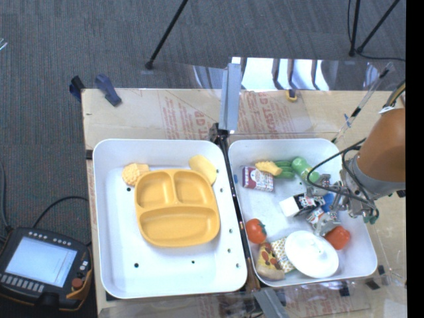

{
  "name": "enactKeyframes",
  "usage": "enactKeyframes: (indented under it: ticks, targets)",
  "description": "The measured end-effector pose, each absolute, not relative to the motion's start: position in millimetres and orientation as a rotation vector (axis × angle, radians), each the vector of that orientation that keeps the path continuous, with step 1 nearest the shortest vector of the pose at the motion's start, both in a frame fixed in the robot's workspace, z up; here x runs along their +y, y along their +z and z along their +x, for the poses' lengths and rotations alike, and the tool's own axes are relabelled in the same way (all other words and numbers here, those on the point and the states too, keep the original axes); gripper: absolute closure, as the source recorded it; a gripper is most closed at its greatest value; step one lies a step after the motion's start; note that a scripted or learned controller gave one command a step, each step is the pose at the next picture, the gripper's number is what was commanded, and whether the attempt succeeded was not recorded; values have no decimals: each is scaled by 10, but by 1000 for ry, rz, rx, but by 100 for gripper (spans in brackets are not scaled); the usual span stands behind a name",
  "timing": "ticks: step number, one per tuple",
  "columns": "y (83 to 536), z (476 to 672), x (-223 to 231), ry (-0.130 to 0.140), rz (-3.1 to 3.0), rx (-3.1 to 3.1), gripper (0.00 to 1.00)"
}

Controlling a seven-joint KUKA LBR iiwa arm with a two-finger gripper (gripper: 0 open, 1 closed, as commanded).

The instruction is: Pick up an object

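My gripper [322, 218] hangs low in the right bin [265, 146], over a clutter of small items next to a white block [290, 205] and a red tomato-like ball [338, 237]. Cables and the wrist hide the fingertips. Around it lie a white round plate [311, 254], a second red tomato [255, 230], a pizza slice toy [269, 260], a dark red packet [258, 179], a yellow corn piece [268, 168] and a green vegetable toy [299, 166].
The left bin [109, 197] holds a yellow divided tray [175, 207], a yellow waffle-like toy [134, 173] and a pale yellow oval toy [203, 168]. A teach pendant [43, 265] lies on the floor at lower left. Tripod legs stand behind the bench.
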State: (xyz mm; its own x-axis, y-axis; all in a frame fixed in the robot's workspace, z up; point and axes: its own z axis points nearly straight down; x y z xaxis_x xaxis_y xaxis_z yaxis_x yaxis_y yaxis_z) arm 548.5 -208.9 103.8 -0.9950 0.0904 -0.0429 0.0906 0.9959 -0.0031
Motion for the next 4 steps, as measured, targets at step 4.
enactKeyframes:
  ticks: [4]
  targets:
    - [884,6082,-1619,3,307,3124,0]
